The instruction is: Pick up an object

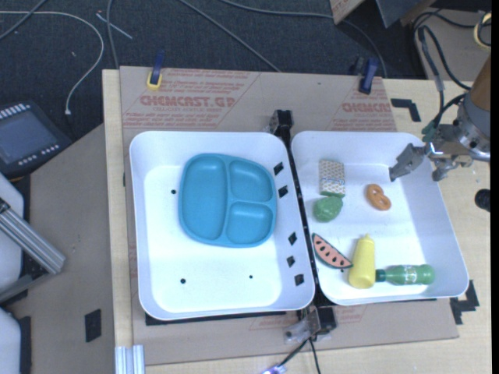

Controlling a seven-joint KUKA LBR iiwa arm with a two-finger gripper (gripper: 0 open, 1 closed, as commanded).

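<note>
Camera view had the cardboard sheet (234, 92) under both bins printed with red "CHEMCAST GP" lettering, readable above the left bin (148, 209) and again, partly, above the right bin (452, 248). Gripper (423, 164) hung over the right bin's top right corner, fingers spread apart and gripping nothing. Right bin held 6 things: a checkered block (332, 176), a green lump (328, 207), an orange ring (379, 197), a watermelon slice (330, 253), a yellow bottle (362, 262) and a green bottle (406, 273) lying flat at the bottom rim. Left bin just had a blue divided plate (228, 199), with loads of bare white floor below it
</note>
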